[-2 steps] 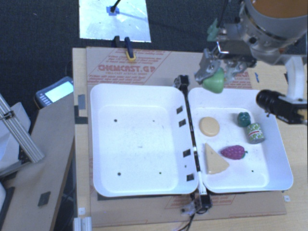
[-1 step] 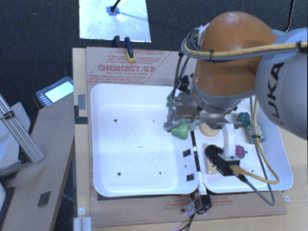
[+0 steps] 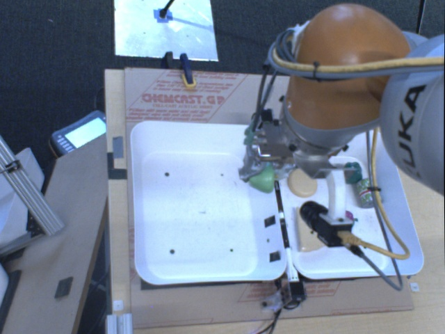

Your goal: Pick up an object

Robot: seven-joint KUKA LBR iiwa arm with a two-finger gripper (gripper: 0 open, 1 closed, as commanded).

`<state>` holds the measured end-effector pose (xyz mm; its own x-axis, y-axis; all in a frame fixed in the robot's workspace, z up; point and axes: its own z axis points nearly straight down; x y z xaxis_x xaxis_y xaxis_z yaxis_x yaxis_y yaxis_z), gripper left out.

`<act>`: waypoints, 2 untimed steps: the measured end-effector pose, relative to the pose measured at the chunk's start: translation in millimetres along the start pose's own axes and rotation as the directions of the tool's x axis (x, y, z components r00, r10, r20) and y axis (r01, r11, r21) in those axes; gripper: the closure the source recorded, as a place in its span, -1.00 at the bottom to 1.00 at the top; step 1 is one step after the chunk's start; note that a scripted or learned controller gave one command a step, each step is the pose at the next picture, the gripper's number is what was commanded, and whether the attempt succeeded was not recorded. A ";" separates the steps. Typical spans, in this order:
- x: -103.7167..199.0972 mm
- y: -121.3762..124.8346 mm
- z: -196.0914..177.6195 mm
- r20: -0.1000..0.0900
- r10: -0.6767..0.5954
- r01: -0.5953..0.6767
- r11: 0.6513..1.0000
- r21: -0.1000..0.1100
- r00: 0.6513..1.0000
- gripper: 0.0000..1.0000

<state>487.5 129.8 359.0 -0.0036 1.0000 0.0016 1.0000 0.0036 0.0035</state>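
Item one, gripper point(image 3: 260, 164): it hangs low at the far end of the seam between the two bins, under the arm point(image 3: 348, 61) that reaches in from the right. I cannot tell from my feed whether it is open or shut, since the wrist body hides the tip. Item two, green piece point(image 3: 263, 180): small, rounded and pale green, it sits directly under the gripper tip, at the right edge of the left bin point(image 3: 195, 207) against the seam. It touches the gripper or comes very close, and I cannot tell whether it is gripped or merely lies beneath. I judge it light, probably moulded plastic or foam, with a smooth curved skin that could squirt out of an off-centre pinch. I would take it across its widest part, square through the middle, minding the bin wall just beside it on the right. Item three, tan disc point(image 3: 303, 184): flat and round, it lies in the right bin point(image 3: 411, 250) just right of the green piece. It looks thin and low-lying, so I judge its rim gives poor purchase. Item four, small green-and-white thing point(image 3: 363, 191): it is further right in the same bin, near the right wall, and too small for me to name. Item five, cardboard sheet point(image 3: 184, 97): printed in red, it lies under both bins.
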 end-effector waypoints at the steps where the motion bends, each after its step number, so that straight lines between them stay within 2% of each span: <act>1: 43.6 0.1 -107.0 -0.004 -0.004 0.004 1.000 -0.010 1.000 1.00; 2: 85.3 40.5 -180.4 -0.003 -0.003 0.003 1.000 -0.008 1.000 1.00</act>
<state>527.1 214.9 539.6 -0.0071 1.0000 0.0048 0.9999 0.0070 0.0114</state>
